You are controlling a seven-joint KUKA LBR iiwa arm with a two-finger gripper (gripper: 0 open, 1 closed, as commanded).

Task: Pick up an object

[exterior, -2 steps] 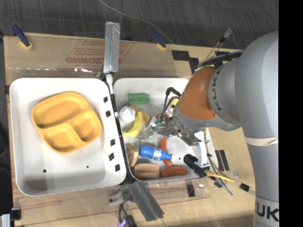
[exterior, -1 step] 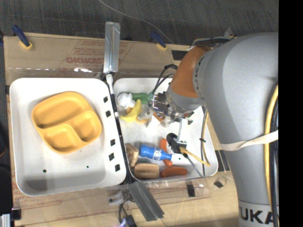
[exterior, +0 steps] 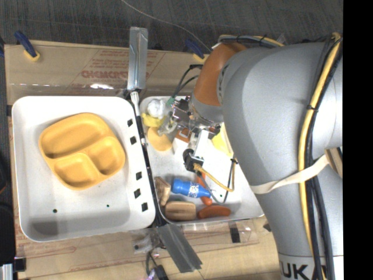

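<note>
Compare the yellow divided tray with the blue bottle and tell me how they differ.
The yellow divided tray lies in the left bin; the blue bottle lies in the right bin among other items. The tray is much larger than the bottle. The tray is broad, shallow and split into compartments; the bottle is slim and on its side. The tray lies well apart from the arm; the bottle lies just below it.

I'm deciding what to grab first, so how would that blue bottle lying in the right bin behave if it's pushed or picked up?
The blue bottle lies on its side and looks round-bodied, so a push would probably roll it. It looks like smooth plastic, so it may slip in the jaws. It appears hemmed in by the bread-like piece and the orange piece, which could stop a roll.
</note>
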